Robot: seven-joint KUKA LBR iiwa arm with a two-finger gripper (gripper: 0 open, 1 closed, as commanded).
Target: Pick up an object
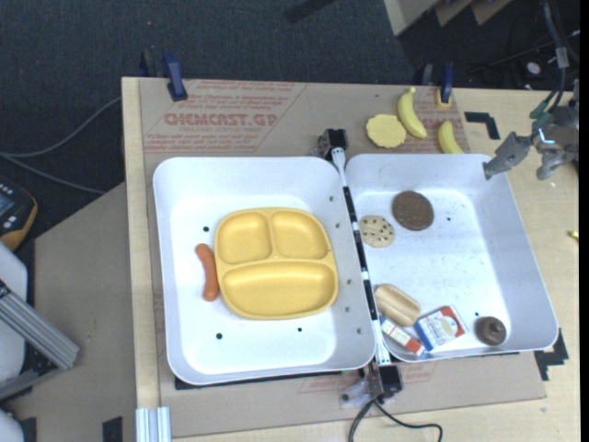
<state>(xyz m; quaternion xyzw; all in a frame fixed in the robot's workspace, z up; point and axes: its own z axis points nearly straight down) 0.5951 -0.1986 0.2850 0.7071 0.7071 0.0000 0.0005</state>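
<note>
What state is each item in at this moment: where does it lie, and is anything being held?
Yellow plate: flat in left bin.
Sausage: beside the plate's left edge.
Cookie: lying in right bin.
Brown patty: lying flat, right bin.
Hot dog bun: right bin, near corner.
Doughnut: right bin.
Bananas: on the bench.
Gripper: beyond the right bin's far corner, holding nothing visible.

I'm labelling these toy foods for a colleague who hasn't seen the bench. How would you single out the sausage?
Find the left white bin, which holds a yellow divided plate. The sausage lies on the bin floor just beside the plate's left edge, running lengthwise. It is the lone orange-red, finger-shaped item there; the other toy foods sit in the right bin or behind it.
</note>
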